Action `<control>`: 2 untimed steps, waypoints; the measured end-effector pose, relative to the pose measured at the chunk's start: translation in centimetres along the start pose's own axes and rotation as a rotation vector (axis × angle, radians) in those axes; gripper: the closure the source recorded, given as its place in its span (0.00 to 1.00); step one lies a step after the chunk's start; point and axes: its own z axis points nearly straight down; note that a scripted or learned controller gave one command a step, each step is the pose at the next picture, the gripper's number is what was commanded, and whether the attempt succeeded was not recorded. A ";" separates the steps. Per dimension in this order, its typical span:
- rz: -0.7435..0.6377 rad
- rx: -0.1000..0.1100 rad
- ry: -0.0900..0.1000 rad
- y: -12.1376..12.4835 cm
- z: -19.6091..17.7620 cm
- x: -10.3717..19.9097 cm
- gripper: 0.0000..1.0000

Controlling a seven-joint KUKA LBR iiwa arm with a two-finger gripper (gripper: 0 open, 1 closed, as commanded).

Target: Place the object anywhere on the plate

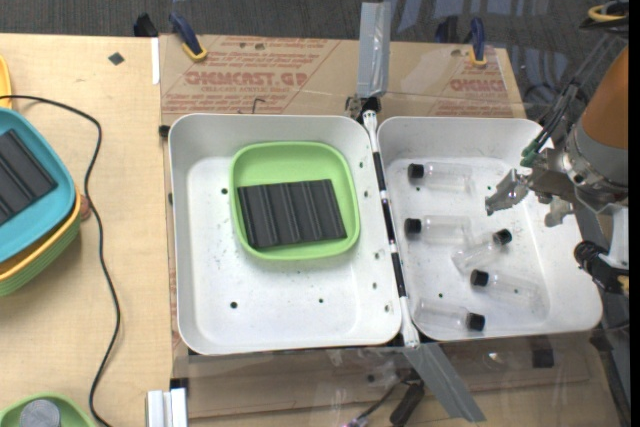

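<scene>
camera view: bins and contents, inspection

left shallow white bin (200,295) holds a square lime-green plate (293,160) with a dark grey ribbed insert (291,213) lying flat on it. right shallow white bin (560,310) holds several clear plastic vials with black caps (478,278), lying scattered on its floor, none on the plate. grey two-finger gripper (503,196) sits over the right bin's upper right area, above the vials. whether its jaws are spread or pressed together cannot be told; nothing is seen between them.
</scene>
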 end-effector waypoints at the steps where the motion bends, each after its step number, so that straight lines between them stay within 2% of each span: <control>1: 0.282 0.001 -0.001 1.4 0.4 -2.5 0.00; 2: 0.485 0.001 -0.001 0.8 -5.0 -2.8 0.00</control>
